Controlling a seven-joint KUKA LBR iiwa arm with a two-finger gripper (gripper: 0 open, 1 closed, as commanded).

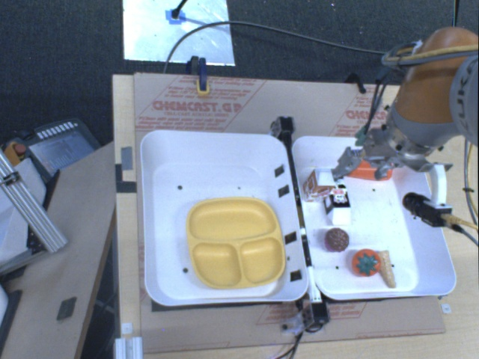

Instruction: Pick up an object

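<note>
Reaching in from the right, the grey arm with its orange band hangs over the upper part of the right bin, its gripper low above the bin floor. Whether the gripper is grasping anything cannot be told at this angle. An orange block lies directly beneath the gripper, partly covered by it. Just to the left, near the divider, sits a small carton with a brown and white side, and close below it a white die-like block with dark markings. A dark brown ball rests lower down, and near the front edge an orange and green toy touches a tan cone-shaped piece. The left bin holds a yellow divided plate, lying flat.
</note>
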